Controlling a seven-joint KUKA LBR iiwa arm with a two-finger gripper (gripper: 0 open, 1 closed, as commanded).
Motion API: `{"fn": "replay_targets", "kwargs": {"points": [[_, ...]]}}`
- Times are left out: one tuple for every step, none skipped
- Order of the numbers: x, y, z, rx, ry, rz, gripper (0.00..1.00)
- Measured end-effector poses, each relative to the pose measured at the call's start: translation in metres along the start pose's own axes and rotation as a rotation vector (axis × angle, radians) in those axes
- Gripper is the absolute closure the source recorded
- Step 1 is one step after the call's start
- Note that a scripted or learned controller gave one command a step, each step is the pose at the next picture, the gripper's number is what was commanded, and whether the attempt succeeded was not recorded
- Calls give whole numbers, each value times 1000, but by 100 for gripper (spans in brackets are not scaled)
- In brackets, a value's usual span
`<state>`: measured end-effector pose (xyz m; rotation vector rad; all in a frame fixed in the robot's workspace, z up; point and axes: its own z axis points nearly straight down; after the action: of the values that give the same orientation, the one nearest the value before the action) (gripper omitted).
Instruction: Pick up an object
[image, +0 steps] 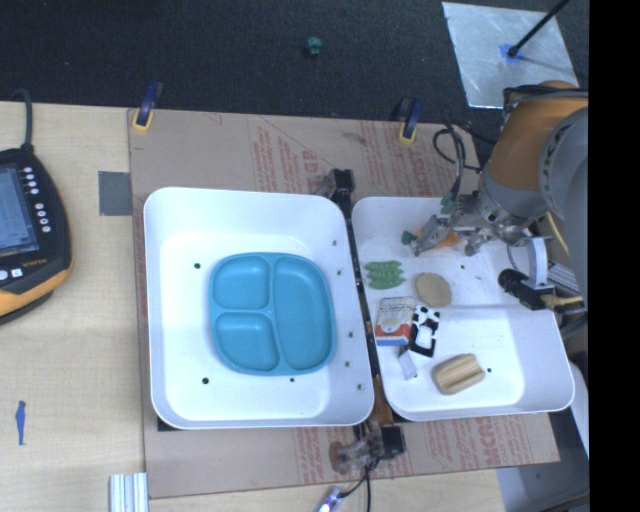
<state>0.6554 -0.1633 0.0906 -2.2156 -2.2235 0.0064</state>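
In the right bin (540, 395) we see several small things that could be picked up. A green leafy-looking piece (383, 272) lies near the bin's left wall, and a tan oval piece (433, 290) sits just to its right. Below them lies a small carton (393, 322) with an orange-red patch and some print on it, too small for us to read. A black-and-white toy (425, 331) touches the carton's right side, and a small white piece (407, 365) lies just below the carton. Toward the bin's front rests a tan wooden block (459, 374), well apart from the green piece.

The hand (440, 233) hangs over the back part of the right bin, above the tan oval piece. It is a tangle of metal parts and cables from this angle, and we cannot tell how far it is open or whether anything sits in it. The grey arm (560, 170) with its orange band reaches in behind it.

The left bin (170, 230) holds a blue divided plate (272, 312) with three compartments, lying flat near the middle.

Both bins rest on a brown cardboard sheet (250, 150) on the table (70, 380). Red print runs across the sheet, but we cannot read it. Two clamps, one with a blue handle (147, 104) and another (407, 119), grip its back edge. A control pendant (25, 235) with a screen lies on the table's left side.
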Motion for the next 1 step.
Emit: {"fn": "replay_targets", "kwargs": {"points": [[11,1,-30,-5,0,0,0]]}}
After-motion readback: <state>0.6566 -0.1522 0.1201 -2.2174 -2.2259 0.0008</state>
